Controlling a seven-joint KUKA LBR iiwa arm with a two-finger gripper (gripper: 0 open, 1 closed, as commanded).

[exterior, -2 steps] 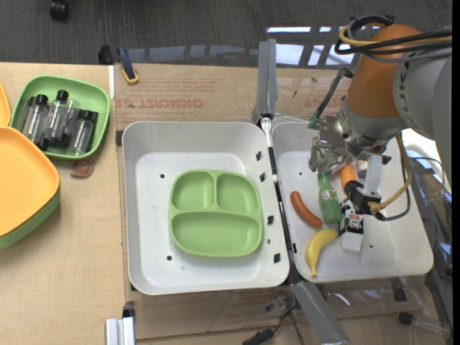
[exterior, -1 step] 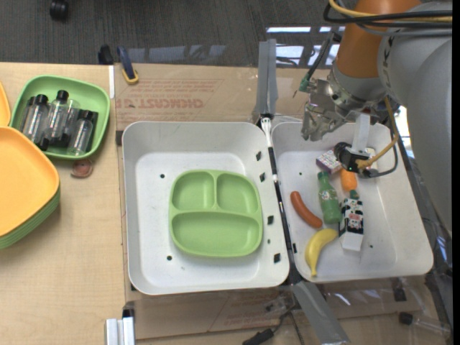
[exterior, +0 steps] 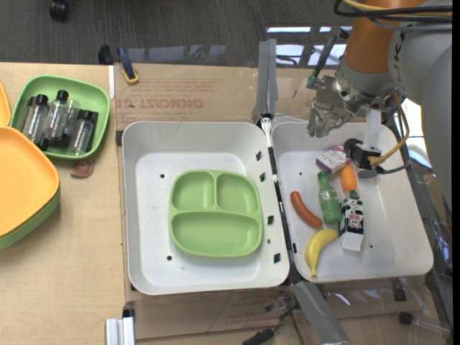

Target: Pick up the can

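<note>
My gripper (exterior: 321, 126) hangs over the back left corner of the right bin (exterior: 402, 261), open, with nothing between its fingers. Just in front of it and to the right lies a small purple and white container (exterior: 332, 159), the nearest item to the gripper. I cannot tell whether it is the can. Beside it are an orange carrot (exterior: 348, 177) and a green bottle (exterior: 329, 200) lying on its side.
The right bin also holds a red sausage (exterior: 306, 209), a banana (exterior: 319, 248) and a black and white carton (exterior: 352, 223). A green divided plate (exterior: 215, 214) lies in the left bin (exterior: 144, 192). Left of the bins stand a green tray of vials (exterior: 61, 115) and stacked orange plates (exterior: 21, 185).
</note>
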